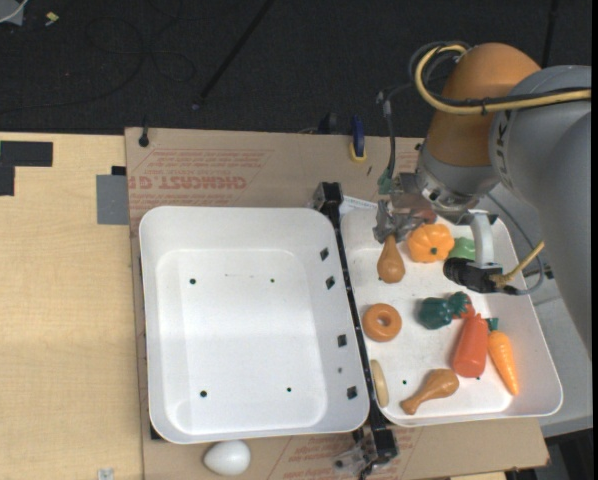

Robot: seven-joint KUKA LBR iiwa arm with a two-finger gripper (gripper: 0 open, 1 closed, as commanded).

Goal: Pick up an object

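Note:
My gripper [393,224] hangs over the back left part of the right bin [539,383], just above the top of a brown pear [390,261]. Whether it touches the pear is unclear. An orange pumpkin [430,243] lies right beside it to the right, with a small green piece [463,248] behind that. Further forward in the same bin lie a brown donut [382,322], a dark green vegetable [441,312], a red-orange pepper [470,345], an orange carrot [503,361] and a tan drumstick [431,390].
The left bin [154,268] stands beside the right one, with a black divider [345,298] between them. A tan disc [378,381] leans on the right bin's left wall. A white egg [226,457] lies on the bench in front of the left bin.

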